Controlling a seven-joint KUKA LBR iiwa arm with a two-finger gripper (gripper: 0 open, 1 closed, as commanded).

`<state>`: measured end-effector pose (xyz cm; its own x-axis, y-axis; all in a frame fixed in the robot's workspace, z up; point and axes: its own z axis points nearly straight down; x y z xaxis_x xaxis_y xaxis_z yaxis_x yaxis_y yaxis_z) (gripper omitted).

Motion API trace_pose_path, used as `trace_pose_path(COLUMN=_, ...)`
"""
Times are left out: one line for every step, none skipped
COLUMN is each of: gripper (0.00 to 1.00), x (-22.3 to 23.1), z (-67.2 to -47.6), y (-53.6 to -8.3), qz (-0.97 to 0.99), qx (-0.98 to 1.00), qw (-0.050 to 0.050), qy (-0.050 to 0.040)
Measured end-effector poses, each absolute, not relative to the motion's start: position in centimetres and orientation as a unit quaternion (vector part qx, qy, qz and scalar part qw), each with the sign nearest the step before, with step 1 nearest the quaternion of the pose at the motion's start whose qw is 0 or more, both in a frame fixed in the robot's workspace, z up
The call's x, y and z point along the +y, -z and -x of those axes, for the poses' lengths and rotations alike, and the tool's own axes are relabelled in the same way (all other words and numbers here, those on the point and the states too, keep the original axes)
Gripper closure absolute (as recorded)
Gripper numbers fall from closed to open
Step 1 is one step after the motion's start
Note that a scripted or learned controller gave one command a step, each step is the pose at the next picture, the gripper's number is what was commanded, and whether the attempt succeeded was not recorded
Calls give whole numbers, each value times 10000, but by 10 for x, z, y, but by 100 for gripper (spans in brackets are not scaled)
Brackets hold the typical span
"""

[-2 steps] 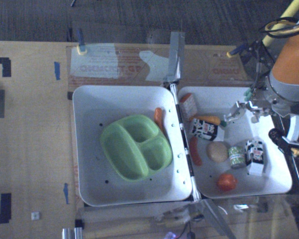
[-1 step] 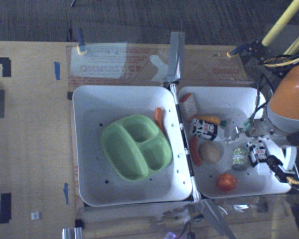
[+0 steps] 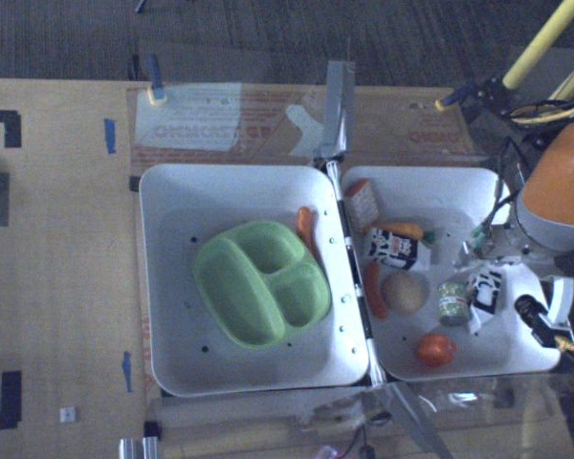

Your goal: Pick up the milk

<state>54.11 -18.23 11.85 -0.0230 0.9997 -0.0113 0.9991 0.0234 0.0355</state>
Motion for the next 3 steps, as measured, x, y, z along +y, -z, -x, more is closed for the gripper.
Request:
trace_pose_path(gripper=100, x=-140, z=-564, y=-87, qz=-5774, qx=8165, qw=41, qy=-14)
trace_pose_path(gripper=100, x=-121, z=-490, y=-87, qz=-6290, qx=7774, qw=19, qy=-17)
trace_pose_path(gripper=100, x=-153, z=-482, y=-87, qz=-5519, qx=8339, qw=23, qy=-21)
